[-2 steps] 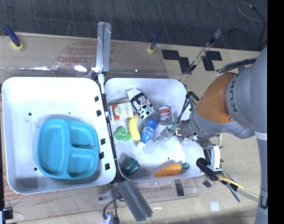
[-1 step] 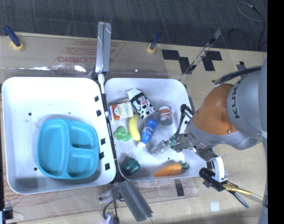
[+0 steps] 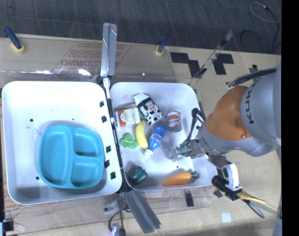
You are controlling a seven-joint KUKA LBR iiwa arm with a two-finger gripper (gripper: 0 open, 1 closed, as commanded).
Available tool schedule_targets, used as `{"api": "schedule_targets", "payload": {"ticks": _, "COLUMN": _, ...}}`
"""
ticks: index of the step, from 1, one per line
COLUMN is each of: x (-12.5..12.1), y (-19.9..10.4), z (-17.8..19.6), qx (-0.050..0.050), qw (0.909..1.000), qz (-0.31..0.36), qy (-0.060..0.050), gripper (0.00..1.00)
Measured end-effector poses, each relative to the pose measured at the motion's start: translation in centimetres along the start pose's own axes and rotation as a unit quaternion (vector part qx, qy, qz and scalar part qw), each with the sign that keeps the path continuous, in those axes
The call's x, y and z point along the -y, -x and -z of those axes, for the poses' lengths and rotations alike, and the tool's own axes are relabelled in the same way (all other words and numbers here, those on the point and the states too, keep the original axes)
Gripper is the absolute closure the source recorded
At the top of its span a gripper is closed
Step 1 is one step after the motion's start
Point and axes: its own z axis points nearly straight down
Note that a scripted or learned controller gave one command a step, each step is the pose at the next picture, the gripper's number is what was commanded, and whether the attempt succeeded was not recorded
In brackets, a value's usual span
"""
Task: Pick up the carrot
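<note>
Bench with two white bins. Left bin [image 3: 16, 132]: blue tray [image 3: 71, 156]. Right bin [image 3: 189, 95]: carton [image 3: 148, 109], can [image 3: 174, 121], banana [image 3: 141, 134], bottle [image 3: 156, 137]. Carrot [image 3: 178, 178]: near right corner, lying flat, tip left. Probably light, rigid, smooth plastic; grasp mid-body across its width. Gripper [image 3: 181, 150]: just beyond carrot, holding nothing; opening cannot be judged.
</note>
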Motion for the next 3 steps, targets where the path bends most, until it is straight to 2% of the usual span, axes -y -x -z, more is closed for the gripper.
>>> {"api": "schedule_targets", "payload": {"ticks": 1, "x": 0.0, "y": 0.0, "z": 0.0, "qx": 0.0, "qw": 1.0, "qz": 0.0, "qy": 0.0, "gripper": 0.0}}
{"api": "schedule_targets", "payload": {"ticks": 2, "x": 0.0, "y": 1.0, "z": -0.9, "qx": 0.0, "qw": 0.9997, "qz": 0.025, "qy": 0.001, "gripper": 0.0}}
{"api": "schedule_targets", "payload": {"ticks": 3, "x": 0.0, "y": 1.0, "z": 0.2, "qx": 0.001, "qw": 0.9996, "qz": 0.027, "qy": 0.001, "gripper": 1.0}}
